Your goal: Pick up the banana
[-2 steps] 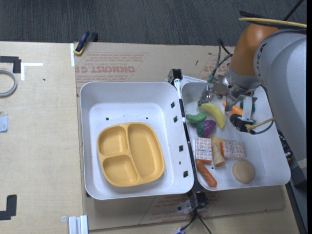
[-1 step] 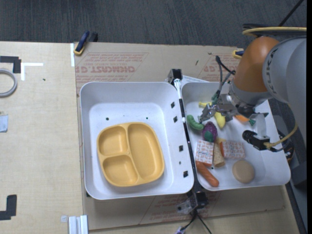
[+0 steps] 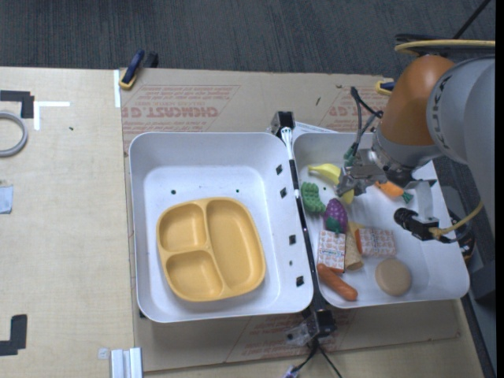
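Observation:
The yellow banana point(image 3: 324, 172) lies in the right bin point(image 3: 441, 282) near its back left, partly covered at its right end by the gripper point(image 3: 351, 181). The grey arm with the orange band comes in from the right and hangs low over that spot. The gripper's tip sits right at the banana's right end, with a bit of yellow showing under it at about the bin floor.
Close around the banana lie a green toy point(image 3: 313, 198), a purple grape bunch point(image 3: 336, 213), an orange piece point(image 3: 389, 187), a patterned box point(image 3: 332, 250), a sandwich wedge point(image 3: 376, 242), a hot dog point(image 3: 337, 283) and a round tan biscuit point(image 3: 393, 276). The left bin point(image 3: 157, 164) holds a yellow divided plate point(image 3: 210, 248).

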